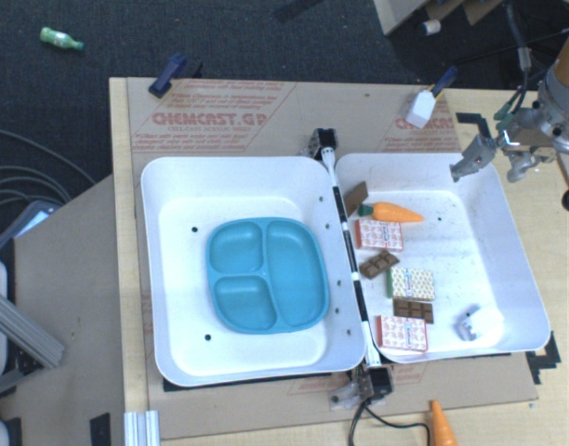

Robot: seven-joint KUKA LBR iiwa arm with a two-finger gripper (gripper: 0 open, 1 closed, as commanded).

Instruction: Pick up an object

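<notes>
Nearest the camera in the right bin (508, 240), small flat packets (402, 334) and chocolate pieces (414, 309) lie packed close along the divider, so a grab there could catch two at once or slide off a flat top. Beyond them lies the carrot (396, 213), rounded and likely to roll. Farthest, over the bin's back corner, the gripper (496, 154) hangs with fingers spread, empty and touching nothing.

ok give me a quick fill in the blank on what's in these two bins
1. The blue divided plate lies in the ____ bin.
2. The toy carrot in the right bin is coloured ____.
3. The plate has ____ compartments.
4. The gripper hovers over the right bin's ____ rim.

Missing words: left; orange; three; far
</notes>
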